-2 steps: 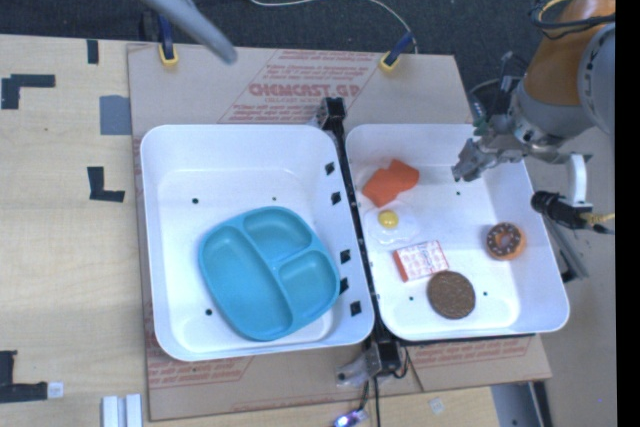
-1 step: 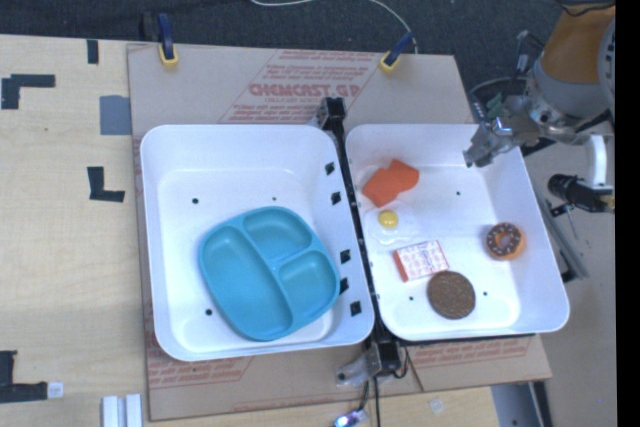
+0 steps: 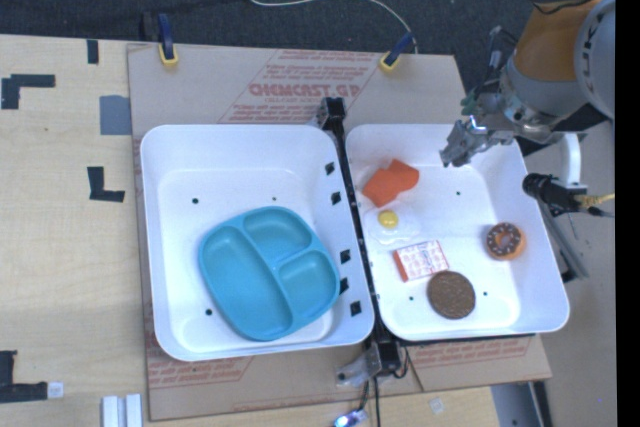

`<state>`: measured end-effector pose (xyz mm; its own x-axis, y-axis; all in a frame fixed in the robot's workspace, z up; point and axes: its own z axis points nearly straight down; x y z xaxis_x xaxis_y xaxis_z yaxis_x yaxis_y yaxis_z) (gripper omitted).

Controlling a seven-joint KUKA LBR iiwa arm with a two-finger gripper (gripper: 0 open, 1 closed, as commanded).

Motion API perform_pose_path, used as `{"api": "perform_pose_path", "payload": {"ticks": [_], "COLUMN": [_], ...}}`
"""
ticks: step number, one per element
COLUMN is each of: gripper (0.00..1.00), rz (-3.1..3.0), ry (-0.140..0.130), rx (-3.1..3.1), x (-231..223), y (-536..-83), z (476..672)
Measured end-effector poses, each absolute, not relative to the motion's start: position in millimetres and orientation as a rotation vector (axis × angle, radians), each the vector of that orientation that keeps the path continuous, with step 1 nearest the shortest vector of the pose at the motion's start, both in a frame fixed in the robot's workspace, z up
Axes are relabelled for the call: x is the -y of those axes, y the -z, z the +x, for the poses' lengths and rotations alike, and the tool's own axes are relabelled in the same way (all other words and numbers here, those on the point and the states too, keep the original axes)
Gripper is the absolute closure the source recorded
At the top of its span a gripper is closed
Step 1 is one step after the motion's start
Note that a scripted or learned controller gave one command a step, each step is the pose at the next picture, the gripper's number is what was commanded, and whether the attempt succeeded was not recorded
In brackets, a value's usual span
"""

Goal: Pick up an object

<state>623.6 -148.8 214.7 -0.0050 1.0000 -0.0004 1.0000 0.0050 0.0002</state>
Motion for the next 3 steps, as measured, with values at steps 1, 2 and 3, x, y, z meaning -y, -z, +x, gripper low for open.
{"api": "perform_pose_path", "payload": {"ticks": [1, 2, 3], "gripper": [1.00, 1.00, 1.00], "rz": [2.216, 2.215, 2.216], "ry": [0.000, 0.000, 0.002], "rx": [-2.232, -2.233, -2.232], "x": [88.9, 23.8, -32.6], "y": [-208.1, -210.7, -204.3], "z": [623.4, 615.8, 602.9]}}
